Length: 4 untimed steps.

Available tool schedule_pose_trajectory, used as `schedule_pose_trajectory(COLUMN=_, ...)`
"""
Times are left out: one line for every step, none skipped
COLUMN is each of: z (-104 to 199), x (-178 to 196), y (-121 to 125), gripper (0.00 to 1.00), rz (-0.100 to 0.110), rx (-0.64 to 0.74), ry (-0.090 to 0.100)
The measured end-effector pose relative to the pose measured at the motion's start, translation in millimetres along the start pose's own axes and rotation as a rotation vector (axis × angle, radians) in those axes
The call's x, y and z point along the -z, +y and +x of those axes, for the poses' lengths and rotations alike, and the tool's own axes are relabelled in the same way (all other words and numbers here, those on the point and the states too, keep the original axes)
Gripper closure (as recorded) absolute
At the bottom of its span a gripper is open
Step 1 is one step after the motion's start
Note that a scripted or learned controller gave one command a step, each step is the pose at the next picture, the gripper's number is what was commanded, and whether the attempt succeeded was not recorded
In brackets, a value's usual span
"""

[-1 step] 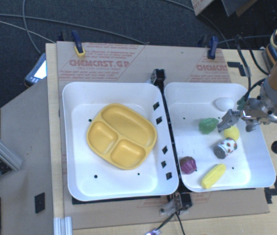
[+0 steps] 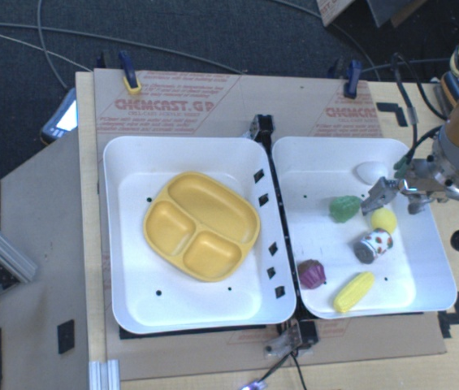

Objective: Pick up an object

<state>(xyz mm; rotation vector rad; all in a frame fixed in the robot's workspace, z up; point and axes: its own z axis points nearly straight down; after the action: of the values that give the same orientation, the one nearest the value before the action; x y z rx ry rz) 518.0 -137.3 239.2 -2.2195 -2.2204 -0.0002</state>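
Observation:
My gripper (image 2: 397, 201) hangs over the right bin (image 2: 424, 299), near its back right part. Its fingers stand open, one finger (image 2: 378, 196) toward the left and the other on the right, with nothing held between them. Just below it lies a small yellow lemon (image 2: 384, 221). A green leafy piece (image 2: 344, 209) rests to the left of the left finger. A small grey, red and white object (image 2: 373, 246) sits in front of the lemon. A purple piece (image 2: 311, 274) and a yellow corn cob (image 2: 353, 291) lie near the bin's front.
A white rounded item (image 2: 369, 171) lies behind the gripper in the right bin. The left bin (image 2: 123, 283) holds a yellow divided plate (image 2: 201, 226). A black divider (image 2: 271, 218) runs between the bins. Cables cross the dark floor behind the bench.

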Motion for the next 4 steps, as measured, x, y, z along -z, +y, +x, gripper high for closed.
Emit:
schedule_pose_trajectory(z=-5, x=-51, y=-9, gripper=0.0, rz=0.006, rx=-0.002, ry=0.001)
schedule_pose_trajectory(z=-12, x=-102, y=-17, gripper=0.0, rz=0.006, rx=-0.002, ry=0.002)
schedule_pose_trajectory(z=-16, x=-148, y=-14, gripper=0.0, rz=-0.011, rx=-0.004, ry=-0.007)
schedule_pose_trajectory(z=-12, x=-141, y=-16, gripper=1.0, rz=-0.003, rx=-0.002, ry=-0.001)
